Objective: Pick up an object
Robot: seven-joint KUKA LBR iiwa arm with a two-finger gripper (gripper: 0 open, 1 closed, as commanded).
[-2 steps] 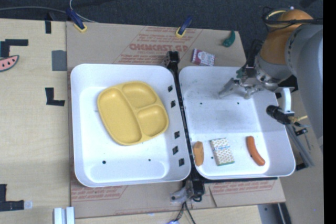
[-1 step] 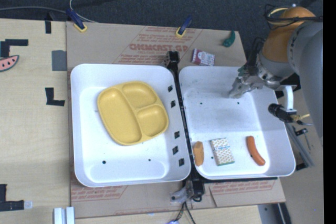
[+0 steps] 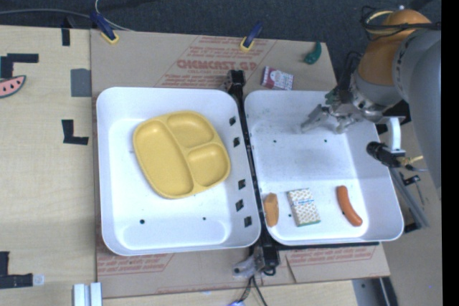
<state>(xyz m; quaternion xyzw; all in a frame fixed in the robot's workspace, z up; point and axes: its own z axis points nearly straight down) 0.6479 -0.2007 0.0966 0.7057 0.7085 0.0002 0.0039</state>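
Your gripper [image 3: 331, 118] hangs over the right bin's [image 3: 373, 231] far right corner, fingers spread with nothing between them. The sausage [image 3: 349, 205] lies well toward the near wall, long axis running slantwise near to far, beside the small box [image 3: 303, 206] and bun [image 3: 271, 209]. Bare floor lies between; mind the near rim.

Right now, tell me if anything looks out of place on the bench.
A small red packet and a green item lie on the cardboard outside the right bin. The yellow plate sits askew in the left bin.
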